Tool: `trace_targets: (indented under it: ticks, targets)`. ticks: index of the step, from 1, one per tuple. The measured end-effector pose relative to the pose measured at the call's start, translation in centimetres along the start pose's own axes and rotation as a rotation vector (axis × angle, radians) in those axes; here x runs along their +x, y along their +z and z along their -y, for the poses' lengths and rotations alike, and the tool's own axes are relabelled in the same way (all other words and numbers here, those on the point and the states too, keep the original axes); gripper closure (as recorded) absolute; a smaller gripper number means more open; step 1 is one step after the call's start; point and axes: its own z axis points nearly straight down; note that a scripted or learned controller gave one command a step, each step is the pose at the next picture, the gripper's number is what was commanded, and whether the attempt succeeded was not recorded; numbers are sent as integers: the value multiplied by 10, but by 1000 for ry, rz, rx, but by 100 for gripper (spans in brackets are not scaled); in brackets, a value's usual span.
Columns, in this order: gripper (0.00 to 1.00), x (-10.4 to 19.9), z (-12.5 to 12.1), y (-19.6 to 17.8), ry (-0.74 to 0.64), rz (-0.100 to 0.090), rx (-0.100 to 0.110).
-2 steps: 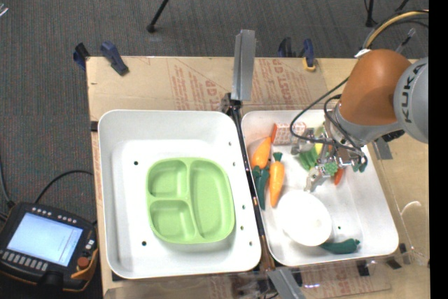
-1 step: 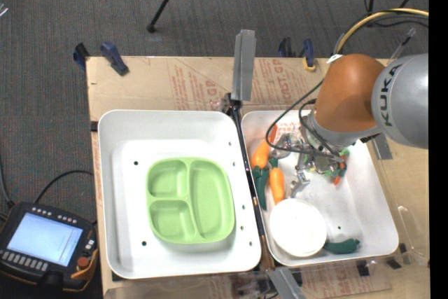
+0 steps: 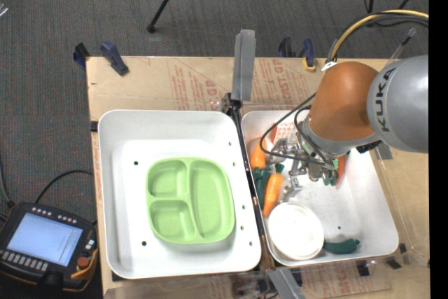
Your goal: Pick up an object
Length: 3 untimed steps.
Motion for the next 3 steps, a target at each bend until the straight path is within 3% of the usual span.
trace_targets:
  ticks: [1, 2, 3]
  targets:
    - [100, 0, 2, -9, -3, -5, 6]
    - [100, -60, -43, -161, 110, 3, 0]
    - [100, -59, -44, -159, 108, -13, -2]
